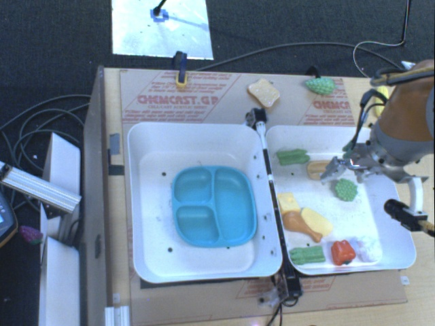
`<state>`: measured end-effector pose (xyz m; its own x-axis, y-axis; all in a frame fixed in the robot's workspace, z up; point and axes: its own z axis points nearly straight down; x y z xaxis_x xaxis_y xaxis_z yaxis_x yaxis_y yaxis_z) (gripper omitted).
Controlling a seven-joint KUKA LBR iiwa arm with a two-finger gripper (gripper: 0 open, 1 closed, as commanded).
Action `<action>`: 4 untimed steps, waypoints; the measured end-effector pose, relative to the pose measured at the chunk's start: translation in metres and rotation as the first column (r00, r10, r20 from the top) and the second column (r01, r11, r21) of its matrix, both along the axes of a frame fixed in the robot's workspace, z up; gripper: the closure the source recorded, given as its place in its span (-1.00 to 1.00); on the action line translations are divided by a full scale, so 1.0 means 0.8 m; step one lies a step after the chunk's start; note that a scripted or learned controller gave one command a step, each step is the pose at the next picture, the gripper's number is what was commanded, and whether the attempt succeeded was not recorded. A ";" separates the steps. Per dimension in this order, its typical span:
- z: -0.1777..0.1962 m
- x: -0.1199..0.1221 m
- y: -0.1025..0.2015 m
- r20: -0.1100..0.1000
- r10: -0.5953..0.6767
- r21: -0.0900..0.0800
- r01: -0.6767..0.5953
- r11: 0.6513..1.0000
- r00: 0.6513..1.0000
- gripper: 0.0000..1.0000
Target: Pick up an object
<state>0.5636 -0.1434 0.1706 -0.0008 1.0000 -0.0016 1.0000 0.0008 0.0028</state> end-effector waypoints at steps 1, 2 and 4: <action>-0.067 0.009 -0.050 -0.003 0.000 0.001 0.000 1.000 1.000 -1.00; -0.053 0.010 -0.050 0.000 0.002 0.001 -0.002 1.000 1.000 1.00; 0.021 0.047 -0.058 0.000 0.003 0.000 -0.003 1.000 1.000 -1.00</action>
<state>0.6013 -0.1899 0.1875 -0.0037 1.0000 -0.0014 1.0000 0.0037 0.0029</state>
